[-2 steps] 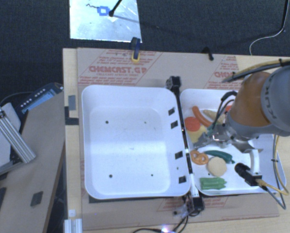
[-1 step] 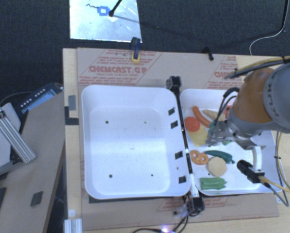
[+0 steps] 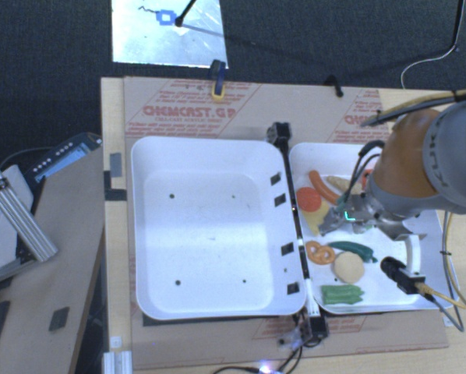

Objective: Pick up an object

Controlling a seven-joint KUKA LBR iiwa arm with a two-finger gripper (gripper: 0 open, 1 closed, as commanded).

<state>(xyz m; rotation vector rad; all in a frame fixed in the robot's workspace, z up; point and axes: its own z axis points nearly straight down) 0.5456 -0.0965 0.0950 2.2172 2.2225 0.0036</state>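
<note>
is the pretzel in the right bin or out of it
In. The pretzel lies flat on the floor of the right bin, near its left wall, beside a tan ball.

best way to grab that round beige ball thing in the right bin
Probably straight from above, fingers closing across its widest middle. The beige ball lies apart from the bin wall, but the pretzel and green pepper crowd its upper side, so close left-right.
</note>
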